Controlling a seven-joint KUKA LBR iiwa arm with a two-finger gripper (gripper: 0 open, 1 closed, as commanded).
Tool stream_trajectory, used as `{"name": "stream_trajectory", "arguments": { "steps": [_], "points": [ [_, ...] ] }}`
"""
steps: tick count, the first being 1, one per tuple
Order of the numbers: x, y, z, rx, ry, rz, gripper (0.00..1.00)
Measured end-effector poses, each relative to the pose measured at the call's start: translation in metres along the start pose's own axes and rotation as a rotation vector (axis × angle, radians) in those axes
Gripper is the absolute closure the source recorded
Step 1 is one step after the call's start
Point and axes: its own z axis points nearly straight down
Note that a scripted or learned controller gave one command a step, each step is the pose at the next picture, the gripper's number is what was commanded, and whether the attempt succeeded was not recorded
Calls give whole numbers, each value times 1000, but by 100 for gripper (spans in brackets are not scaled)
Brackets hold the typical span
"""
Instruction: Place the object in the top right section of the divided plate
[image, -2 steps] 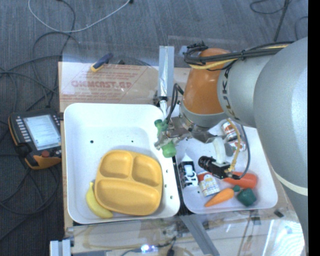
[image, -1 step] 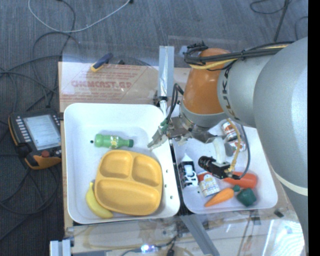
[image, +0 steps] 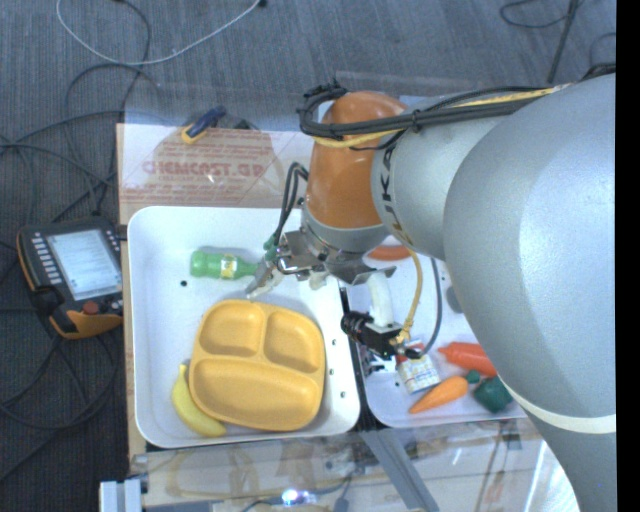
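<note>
While the yellow plate (image: 262, 366) sits in the left bin (image: 150, 300), a banana (image: 192, 408) tucked under its lower left edge, we see a green bottle (image: 222, 264) lying above it. Just right of the bottle hang the jaws (image: 268, 282); open or closed, we cannot tell. Carrots (image: 445, 392) lie in the right bin.

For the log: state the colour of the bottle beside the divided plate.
Green bottle, seen in the camera view.
</note>
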Motion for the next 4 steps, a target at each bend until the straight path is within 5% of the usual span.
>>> {"name": "stream_trajectory", "arguments": {
  "steps": [1,2,3,4],
  "points": [
    [95,-7,-4,-1,0,-532,0],
    [101,-62,82,-17,0,-269,0],
    [111,-61,73,-28,9,-284,100],
    [117,-20,87,-11,8,112,100]
  ]
}}
